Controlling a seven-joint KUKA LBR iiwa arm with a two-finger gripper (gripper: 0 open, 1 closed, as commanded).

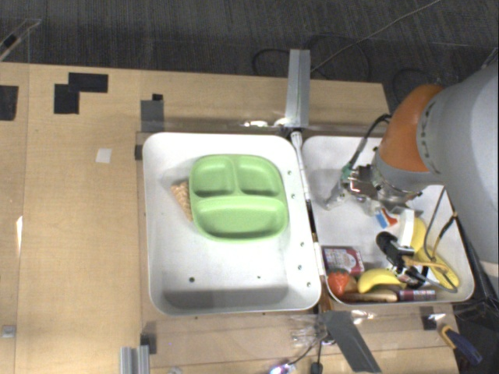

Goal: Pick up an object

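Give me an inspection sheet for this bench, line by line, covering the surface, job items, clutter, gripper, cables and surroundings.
Surface: wooden bench with left bin and right bin.
Job's things: banana, red item and small packet piled at right bin's near end.
Clutter: green divided plate in left bin, tan object beside it.
Grippers: gripper over right bin, fingers unclear.
Cables: black cables behind bench.
Surroundings: dark carpet.

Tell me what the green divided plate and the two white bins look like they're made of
The green divided plate looks like moulded plastic with a matte to slightly satin finish: uniform colour, soft rounded compartment ridges, faint sheen. The left bin and right bin look like thin formed white plastic, or possibly painted sheet metal: smooth surfaces, rounded corners and small holes along the rims. The look alone leaves that open.
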